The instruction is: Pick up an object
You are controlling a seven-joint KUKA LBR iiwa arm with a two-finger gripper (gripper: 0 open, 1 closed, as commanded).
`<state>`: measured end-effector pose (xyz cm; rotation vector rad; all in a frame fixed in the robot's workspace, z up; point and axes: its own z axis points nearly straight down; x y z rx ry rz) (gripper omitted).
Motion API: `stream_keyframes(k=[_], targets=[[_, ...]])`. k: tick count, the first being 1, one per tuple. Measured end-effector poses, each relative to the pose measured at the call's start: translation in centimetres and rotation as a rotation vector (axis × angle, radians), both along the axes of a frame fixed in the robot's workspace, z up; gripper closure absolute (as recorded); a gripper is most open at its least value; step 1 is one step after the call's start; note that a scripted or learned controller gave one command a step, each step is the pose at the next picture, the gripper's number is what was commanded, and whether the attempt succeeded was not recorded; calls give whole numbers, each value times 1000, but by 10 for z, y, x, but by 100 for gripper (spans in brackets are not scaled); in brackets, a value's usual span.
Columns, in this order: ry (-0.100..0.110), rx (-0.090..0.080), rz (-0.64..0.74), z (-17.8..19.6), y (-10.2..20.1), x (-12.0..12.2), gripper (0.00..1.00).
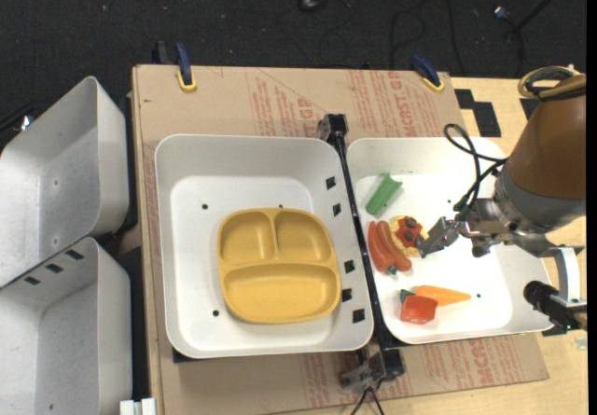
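The right bin (485, 189) holds several toy foods. A green piece (383, 194) lies near its upper left. Two red sausages (387, 247) lie side by side at the left. A small red-and-yellow item (408, 232) sits right of them. An orange carrot (441, 294) and a red block (419, 310) lie near the front. My gripper (435, 238) reaches in from the right, low over the bin, just right of the red-and-yellow item. Nothing shows between its fingers.
The left bin (187, 180) holds a yellow divided plate (277, 265). Two more white bins (56, 217) stand off the bench at the far left. A black divider (353, 217) runs between the two bins. The arm's orange band (560, 152) stands over the right bin's right side.
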<state>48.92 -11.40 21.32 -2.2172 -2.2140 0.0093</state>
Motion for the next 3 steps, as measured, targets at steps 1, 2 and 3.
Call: stream_keyframes(k=[1,2,3], targets=[[-9,-2,2,4,0,2,0],[-5,-1,-1,-47,-9,4,0],[-3,0,-1,-108,-9,-5,0]])
